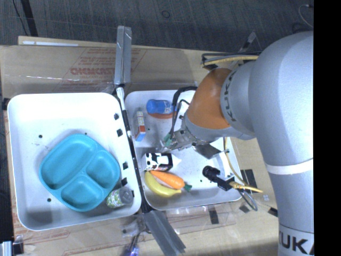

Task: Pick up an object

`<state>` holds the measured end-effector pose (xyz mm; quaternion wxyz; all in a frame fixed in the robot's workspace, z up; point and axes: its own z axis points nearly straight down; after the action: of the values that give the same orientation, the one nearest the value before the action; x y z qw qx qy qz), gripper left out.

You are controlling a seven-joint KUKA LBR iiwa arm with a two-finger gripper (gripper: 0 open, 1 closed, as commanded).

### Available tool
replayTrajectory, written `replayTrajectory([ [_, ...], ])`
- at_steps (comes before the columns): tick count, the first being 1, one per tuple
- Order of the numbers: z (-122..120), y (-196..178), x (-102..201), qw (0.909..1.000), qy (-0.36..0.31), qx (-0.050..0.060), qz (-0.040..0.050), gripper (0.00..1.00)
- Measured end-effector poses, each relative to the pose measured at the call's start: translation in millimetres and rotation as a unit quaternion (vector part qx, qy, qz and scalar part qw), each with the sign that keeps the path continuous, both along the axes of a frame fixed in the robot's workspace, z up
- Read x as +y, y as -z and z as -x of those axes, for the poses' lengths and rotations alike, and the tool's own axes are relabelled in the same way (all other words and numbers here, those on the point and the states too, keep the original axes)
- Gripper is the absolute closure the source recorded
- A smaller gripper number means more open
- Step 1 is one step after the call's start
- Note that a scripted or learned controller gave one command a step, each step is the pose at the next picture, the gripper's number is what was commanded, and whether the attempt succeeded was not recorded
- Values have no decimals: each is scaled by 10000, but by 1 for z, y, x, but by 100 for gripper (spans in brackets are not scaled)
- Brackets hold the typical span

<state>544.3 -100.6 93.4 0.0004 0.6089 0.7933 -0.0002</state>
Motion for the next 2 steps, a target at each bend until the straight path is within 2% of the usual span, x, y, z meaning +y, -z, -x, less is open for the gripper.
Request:
replayTrajectory([
  [1,68,2,-7,9949,-1004,13,-12,0],
  [2,67,-8,-7,9947,-1026,17,-16,100],
])
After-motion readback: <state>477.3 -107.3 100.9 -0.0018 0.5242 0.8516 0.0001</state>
